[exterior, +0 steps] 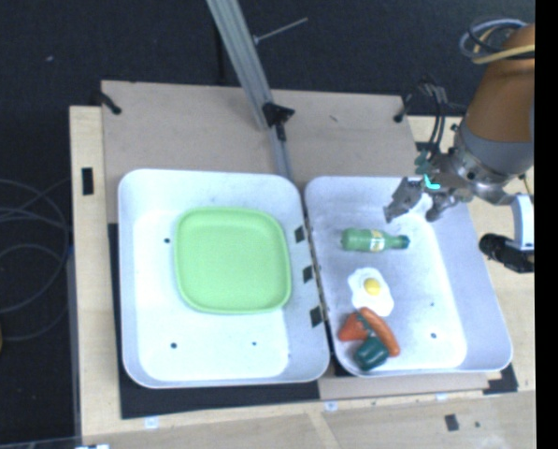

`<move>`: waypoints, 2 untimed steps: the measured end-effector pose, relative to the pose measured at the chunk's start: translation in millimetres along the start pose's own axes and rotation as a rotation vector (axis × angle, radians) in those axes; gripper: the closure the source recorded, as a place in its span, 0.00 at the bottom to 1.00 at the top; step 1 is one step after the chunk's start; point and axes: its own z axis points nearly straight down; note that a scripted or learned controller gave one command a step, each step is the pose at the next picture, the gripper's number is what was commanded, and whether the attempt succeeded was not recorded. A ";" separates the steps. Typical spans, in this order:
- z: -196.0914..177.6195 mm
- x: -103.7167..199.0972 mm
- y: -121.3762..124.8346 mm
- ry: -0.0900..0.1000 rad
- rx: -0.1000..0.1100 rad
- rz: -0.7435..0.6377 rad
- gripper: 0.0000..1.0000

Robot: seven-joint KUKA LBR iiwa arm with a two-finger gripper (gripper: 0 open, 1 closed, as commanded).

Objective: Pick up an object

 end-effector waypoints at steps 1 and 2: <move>-0.1 0.0 0.2 0.000 0.000 0.000 0.00; 62.0 1.9 2.4 0.000 0.005 0.000 0.00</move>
